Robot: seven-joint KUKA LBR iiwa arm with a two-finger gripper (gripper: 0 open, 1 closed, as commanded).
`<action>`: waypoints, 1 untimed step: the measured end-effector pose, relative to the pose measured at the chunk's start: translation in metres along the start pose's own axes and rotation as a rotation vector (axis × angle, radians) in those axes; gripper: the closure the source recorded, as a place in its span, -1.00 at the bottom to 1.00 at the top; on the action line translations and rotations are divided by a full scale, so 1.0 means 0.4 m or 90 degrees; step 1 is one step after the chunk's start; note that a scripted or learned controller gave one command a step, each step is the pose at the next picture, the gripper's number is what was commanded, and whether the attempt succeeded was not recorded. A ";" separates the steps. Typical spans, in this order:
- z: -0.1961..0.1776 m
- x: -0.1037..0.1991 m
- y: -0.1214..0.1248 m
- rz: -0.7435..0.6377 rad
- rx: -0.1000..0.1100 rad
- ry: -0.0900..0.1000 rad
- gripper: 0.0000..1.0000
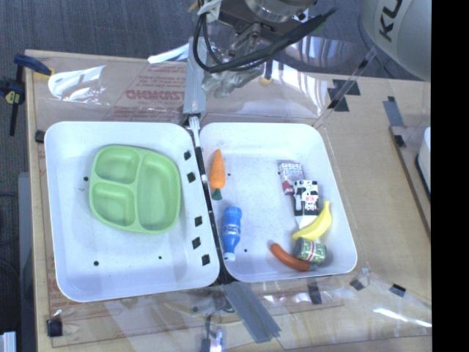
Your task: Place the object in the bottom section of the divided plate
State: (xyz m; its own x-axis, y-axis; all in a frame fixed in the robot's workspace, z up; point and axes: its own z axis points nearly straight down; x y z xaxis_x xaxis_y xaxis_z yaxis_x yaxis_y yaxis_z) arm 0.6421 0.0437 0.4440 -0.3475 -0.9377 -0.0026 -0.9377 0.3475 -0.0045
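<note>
A light green divided plate (135,189) with three sections lies in the left bin (66,270). The right bin (256,141) holds a carrot (217,169), a blue bottle (231,229), a banana (315,224), a red sausage (289,257), a small green can (311,251), a black-and-white carton (305,196) and a small packet (290,174). My gripper (223,83) hangs high over the back edge of the bins, above the divider between them, wrapped in cables and apart from every object.
A row of black clips (199,211) runs along the ridge where the two bins meet. Crumpled clear plastic (80,83) covers the bench behind the bins. A clamp (13,86) sits at the left bench edge.
</note>
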 end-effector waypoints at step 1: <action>0.448 -0.064 -0.012 -0.048 -0.003 0.001 1.00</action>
State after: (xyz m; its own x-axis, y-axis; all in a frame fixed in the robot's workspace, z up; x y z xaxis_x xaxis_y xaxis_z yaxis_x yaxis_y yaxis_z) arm 0.6566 0.0660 0.2649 -0.2759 -0.9612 -0.0014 -0.9612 0.2759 0.0005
